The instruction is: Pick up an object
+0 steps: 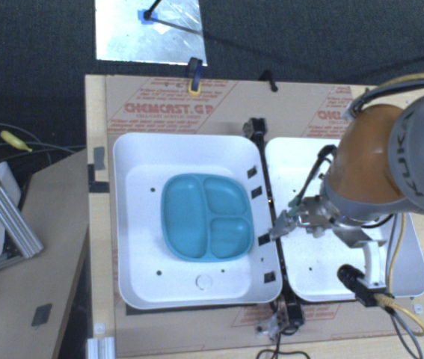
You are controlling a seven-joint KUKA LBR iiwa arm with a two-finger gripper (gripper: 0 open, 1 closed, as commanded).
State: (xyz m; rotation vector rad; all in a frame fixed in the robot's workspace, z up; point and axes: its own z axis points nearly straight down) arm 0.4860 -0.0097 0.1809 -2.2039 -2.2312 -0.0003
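A blue divided plate (204,217) lies flat in the middle of the left white bin (140,167). The arm, with its orange band (365,155), hangs over the right white bin (301,275). My gripper (280,229) points left and sits at the left edge of the right bin, just above the black divider between the bins. It is a short way right of the plate's right rim and apart from it. I see nothing held in it.
A small pale round mark (204,281) shows on the left bin's floor near its front wall. Black clips (256,193) line the divider. Cables and a black connector (357,283) trail over the right bin's front right.
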